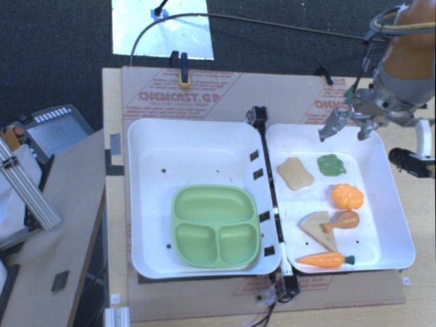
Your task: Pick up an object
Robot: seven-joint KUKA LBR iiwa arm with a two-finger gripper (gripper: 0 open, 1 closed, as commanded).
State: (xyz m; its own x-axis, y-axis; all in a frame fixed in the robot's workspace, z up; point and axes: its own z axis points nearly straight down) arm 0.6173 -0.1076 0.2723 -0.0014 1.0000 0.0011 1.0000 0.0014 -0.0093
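Arm's upper part (409, 39) cut off

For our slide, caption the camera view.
Open gripper above right white bin of toy food; green divided plate in left bin.

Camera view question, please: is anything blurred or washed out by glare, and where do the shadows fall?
In the camera view, the gripper looks slightly soft; the reflective sheet beyond the bench glares nearly white; the toy foods, such as the carrot, cast only faint shadows; the green tray reads sharp.
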